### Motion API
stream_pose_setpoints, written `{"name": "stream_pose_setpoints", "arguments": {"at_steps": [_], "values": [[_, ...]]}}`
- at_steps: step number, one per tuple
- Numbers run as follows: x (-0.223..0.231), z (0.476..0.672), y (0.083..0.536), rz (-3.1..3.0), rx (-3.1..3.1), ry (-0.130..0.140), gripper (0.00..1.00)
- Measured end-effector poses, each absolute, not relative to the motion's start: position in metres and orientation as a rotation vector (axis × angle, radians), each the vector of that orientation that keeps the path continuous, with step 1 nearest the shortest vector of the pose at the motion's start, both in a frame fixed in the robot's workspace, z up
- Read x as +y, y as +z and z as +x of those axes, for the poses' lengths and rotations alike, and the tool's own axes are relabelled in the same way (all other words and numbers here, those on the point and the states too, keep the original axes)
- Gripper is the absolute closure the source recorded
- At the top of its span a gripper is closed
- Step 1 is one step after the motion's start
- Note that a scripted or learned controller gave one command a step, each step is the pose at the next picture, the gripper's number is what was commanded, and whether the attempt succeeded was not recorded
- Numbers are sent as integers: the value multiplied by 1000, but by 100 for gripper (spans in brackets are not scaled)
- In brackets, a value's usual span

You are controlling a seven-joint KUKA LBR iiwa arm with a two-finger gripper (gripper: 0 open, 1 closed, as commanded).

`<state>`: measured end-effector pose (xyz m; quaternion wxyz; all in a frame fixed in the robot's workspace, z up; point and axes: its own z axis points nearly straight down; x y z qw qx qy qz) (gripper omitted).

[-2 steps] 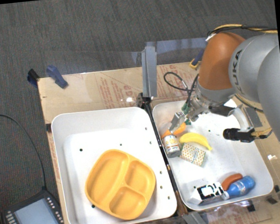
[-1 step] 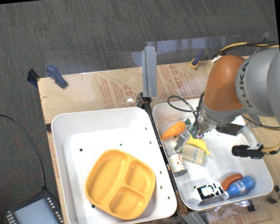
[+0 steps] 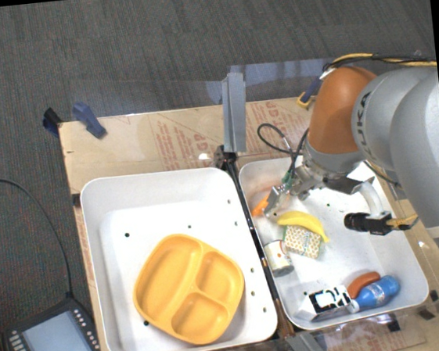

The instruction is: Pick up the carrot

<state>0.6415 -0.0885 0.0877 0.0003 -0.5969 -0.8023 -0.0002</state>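
Reaching into right-hand bin (image 3: 407, 263) with gripper (image 3: 279, 197) low over far-left corner | carrot (image 3: 260, 203) lying just beside gripper tip, near banana (image 3: 301, 221) | claw state: cannot tell | carrot not visibly lifted; grasp and lift seemingly left.

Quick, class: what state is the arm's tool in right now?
Tool: low in the right white bin, at the small orange carrot; open or shut cannot be told.
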Motion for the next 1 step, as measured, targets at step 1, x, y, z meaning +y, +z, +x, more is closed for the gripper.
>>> {"name": "stream_pose_setpoints", "arguments": {"at_steps": [1], "values": [[-128,551,89,-1539,-2733,0,0]]}}
